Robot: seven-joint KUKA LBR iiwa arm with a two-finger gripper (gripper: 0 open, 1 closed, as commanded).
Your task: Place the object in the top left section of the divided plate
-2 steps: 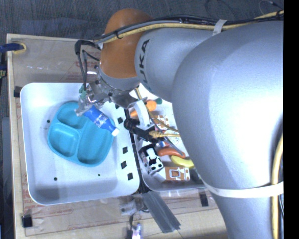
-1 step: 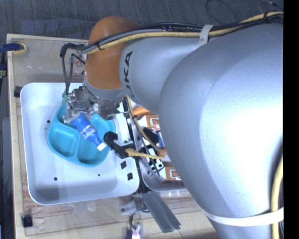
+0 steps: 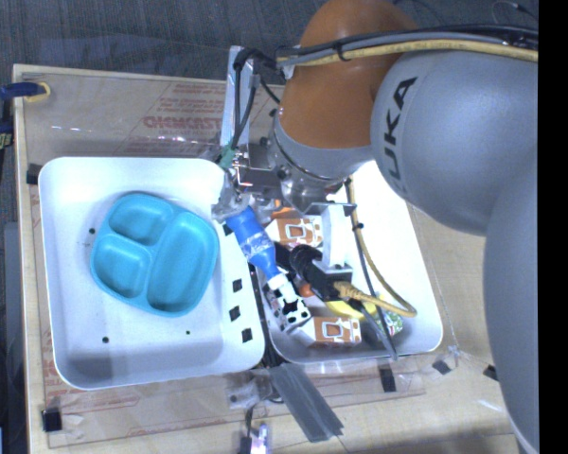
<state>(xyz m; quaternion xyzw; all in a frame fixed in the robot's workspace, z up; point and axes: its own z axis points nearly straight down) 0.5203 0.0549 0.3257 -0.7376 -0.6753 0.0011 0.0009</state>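
The blue divided plate point(image 3: 156, 252) lies in the left bin point(image 3: 76, 348), with its two small sections at the left and its large section at the right. A blue tube-like object with a pale label point(image 3: 251, 237) sits slanted at the ridge between the two bins. My gripper point(image 3: 239, 200) hangs right above the tube's upper end, at the plate's right edge. The wrist hides how the gripper meets the tube.
The right bin point(image 3: 418, 324) holds a black-and-white patterned piece point(image 3: 287, 307), orange-and-white cards point(image 3: 337, 330) and a small green item point(image 3: 390, 323) near its front. The grey arm covers most of that bin. The bench's front edge runs just below both bins.
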